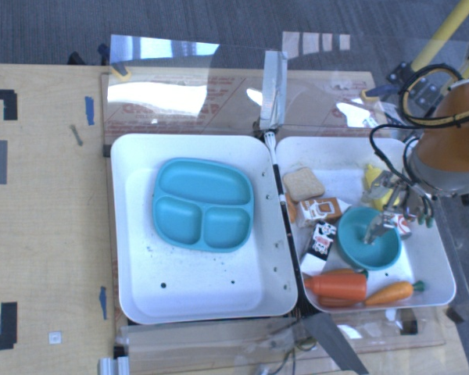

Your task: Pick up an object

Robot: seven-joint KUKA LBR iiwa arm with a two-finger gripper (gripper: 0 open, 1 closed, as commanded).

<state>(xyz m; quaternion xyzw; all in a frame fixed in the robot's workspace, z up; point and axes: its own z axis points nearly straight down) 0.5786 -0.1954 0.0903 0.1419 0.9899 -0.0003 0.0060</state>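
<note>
- Gripper (381,226) sits low in the right white bin (440,268), over the round teal plastic bowl (369,244), fingertips at or just inside the bowl's far rim.
- Can't tell its state: metal linkages and cables clutter the tip. Nothing visibly between them.
- Grey arm with the orange band (445,139) enters from the right, above the bin's far right corner.
- Teal bowl is upright, mid-bin, slightly right of centre.
- Yellow plastic item (374,176) lies just beyond the bowl, partly hidden by the gripper hardware; shape unclear.
- Tan bread-slice toy (302,183) lies near the bin's far left, close to the divider.
- Small orange-and-white carton (321,209) is just in front of the bread slice, left of the bowl.
- Small black-and-white box (321,240) sits below the carton, beside the bowl's left edge.
- Fat orange-red plastic carrot (336,286) lies along the near wall; a slimmer orange carrot with green top (391,291) lies just right of it, both in front of the bowl.
- Left white bin (133,287) holds a teal three-compartment plastic tray (203,203), flat, around centre, well apart from the gripper.
</note>
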